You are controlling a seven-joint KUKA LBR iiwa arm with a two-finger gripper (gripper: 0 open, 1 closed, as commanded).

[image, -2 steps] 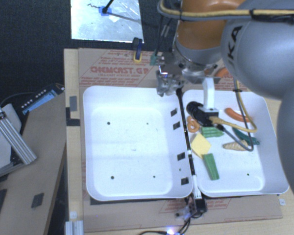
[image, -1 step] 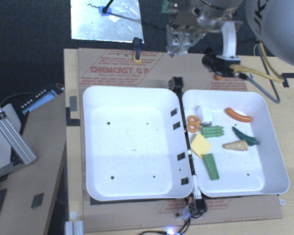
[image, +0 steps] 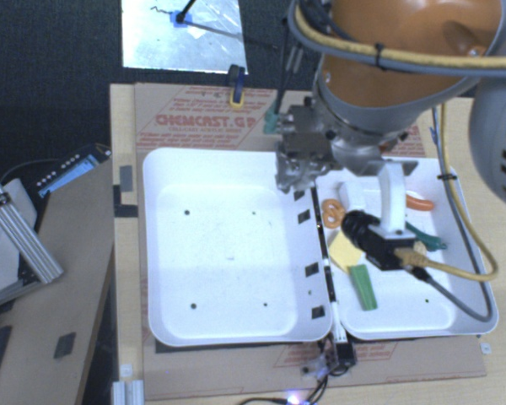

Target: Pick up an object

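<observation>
My arm reaches in from the right, wrist bent down — my gripper (image: 293,180) hangs over the divide between bins; whether it's parted, I cannot tell.

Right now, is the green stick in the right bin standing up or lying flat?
Lying flat. The green stick rests lengthwise on the floor of the right bin, angled slightly, just below the yellow piece.
</observation>
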